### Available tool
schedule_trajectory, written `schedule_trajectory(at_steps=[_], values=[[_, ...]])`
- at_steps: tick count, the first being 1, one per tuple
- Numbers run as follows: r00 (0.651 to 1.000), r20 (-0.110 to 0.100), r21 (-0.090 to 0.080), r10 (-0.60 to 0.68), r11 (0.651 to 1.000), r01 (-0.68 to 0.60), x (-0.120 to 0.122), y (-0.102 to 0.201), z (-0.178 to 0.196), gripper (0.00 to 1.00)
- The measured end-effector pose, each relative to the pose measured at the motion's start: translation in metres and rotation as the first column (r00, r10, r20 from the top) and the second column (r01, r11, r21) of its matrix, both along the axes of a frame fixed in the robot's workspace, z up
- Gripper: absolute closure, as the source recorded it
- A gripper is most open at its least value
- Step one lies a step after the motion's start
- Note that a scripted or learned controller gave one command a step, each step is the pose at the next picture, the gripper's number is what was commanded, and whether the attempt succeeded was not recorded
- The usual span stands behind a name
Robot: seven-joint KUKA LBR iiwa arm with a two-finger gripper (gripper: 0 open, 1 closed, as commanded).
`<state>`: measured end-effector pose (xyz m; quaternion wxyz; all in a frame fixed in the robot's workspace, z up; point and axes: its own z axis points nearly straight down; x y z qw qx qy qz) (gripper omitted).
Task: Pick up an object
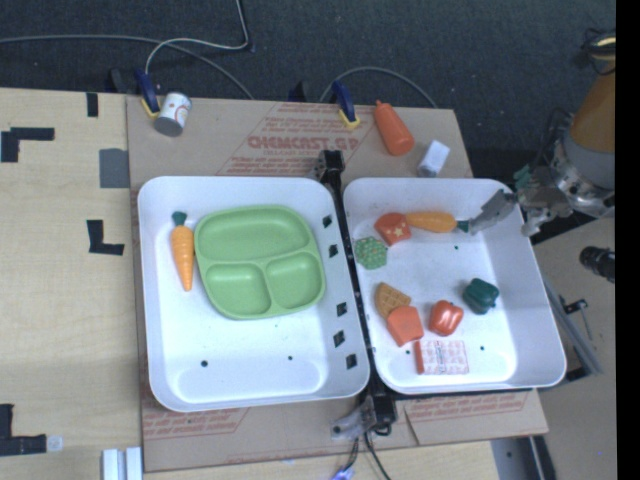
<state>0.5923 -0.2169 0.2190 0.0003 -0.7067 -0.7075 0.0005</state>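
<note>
Claw (488,214) low at right white bin's (520,298) two o'clock rim, tip just beside elongated orange plastic carrot-like piece (431,222); grip state impossible to tell. Red tomato (393,228) and green leafy piece (371,254) crowding at nine o'clock of it.

Beyond the bins, on the brown board (290,138), lie an orange bottle (393,129), a small white block (435,156) and a little can (173,112) — cables (200,48) loop behind.
</note>
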Motion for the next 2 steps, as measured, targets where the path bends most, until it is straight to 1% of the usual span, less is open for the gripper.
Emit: schedule_trajectory(at_steps=[1,2], values=[[1.000,-0.003,0.002,0.001,1.000,-0.001,0.015,0.084,-0.101,0.00],[1.000,0.013,-0.006,-0.001,1.000,0.001,0.066,0.114,-0.128,0.00]])
